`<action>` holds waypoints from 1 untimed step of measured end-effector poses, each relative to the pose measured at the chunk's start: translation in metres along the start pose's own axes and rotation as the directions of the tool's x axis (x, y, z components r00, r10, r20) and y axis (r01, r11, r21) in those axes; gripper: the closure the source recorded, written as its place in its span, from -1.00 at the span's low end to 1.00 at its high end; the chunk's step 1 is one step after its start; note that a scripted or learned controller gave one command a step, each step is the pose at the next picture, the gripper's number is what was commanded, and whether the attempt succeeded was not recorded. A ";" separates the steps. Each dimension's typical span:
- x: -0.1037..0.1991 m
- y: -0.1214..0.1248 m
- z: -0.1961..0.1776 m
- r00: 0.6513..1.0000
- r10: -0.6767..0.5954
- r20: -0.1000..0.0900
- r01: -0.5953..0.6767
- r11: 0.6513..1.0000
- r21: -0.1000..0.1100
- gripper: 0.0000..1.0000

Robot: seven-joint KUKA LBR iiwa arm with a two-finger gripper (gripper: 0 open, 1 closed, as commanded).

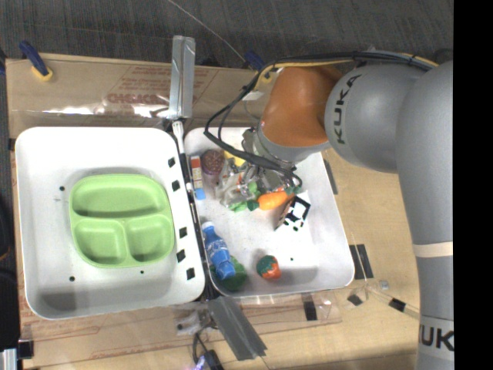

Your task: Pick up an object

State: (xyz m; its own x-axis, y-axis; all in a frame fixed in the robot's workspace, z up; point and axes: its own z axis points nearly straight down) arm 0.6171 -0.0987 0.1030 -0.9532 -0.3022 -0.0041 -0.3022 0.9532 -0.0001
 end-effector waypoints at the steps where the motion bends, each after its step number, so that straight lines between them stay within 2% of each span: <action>1: -0.048 0.038 -0.138 0.998 0.058 0.012 -0.058 0.998 0.005 1.00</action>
